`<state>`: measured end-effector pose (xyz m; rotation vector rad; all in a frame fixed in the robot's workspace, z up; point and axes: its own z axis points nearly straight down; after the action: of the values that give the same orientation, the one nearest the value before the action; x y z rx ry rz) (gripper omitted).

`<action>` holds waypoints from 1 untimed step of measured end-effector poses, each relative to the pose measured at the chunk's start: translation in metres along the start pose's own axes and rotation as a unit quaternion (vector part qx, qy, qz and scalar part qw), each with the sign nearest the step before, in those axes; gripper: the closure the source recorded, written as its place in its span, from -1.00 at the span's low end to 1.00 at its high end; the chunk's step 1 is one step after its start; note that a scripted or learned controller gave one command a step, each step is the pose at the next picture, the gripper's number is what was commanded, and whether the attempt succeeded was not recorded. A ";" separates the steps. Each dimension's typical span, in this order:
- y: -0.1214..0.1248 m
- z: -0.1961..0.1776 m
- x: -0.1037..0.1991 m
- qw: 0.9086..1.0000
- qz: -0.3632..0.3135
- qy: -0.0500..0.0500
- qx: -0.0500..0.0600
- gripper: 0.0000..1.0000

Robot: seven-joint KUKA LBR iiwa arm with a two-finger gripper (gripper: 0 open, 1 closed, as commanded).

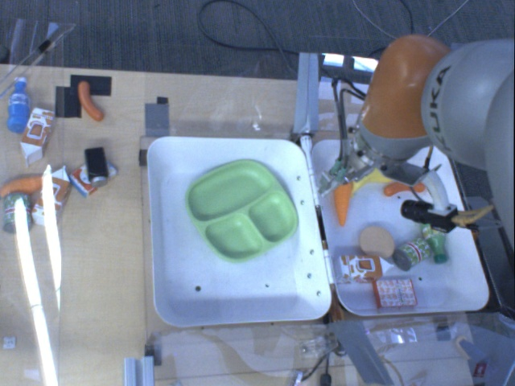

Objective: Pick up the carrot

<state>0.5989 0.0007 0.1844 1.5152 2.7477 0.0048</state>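
- The carrot [342,205] lies in the right bin [455,284], close to that bin's left wall. Its thick end points away from the camera and its tip points toward the near edge.
- The gripper [341,174] sits right over the thick end, where a bit of green shows. I cannot tell whether the jaws are apart or closed, nor whether they have the carrot.
- My guess is that it is a light, stiff toy with a smooth tapered skin. A pinch near the tip would likely squeeze it out, so the thick upper part, taken across its width, looks the safer hold.
- The bin wall just left of the carrot leaves little room for a jaw on that side. The floor to its right is more open.
- A small orange piece [398,189] lies near, up and to the right, and could be mistaken for the target.
- A tan round disc [376,240] and a small carton [360,268] lie below the tip, apart from it. A green can [417,252] and a red patterned box [394,293] are further off.
- A straight lift upward looks unobstructed.
- The left bin [177,296] holds a green divided plate [241,210], well apart.
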 end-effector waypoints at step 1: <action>-0.066 0.001 -0.005 0.980 -0.198 0.000 0.001 1.00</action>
<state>0.5457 -0.0391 0.1834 0.9423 2.9938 0.0025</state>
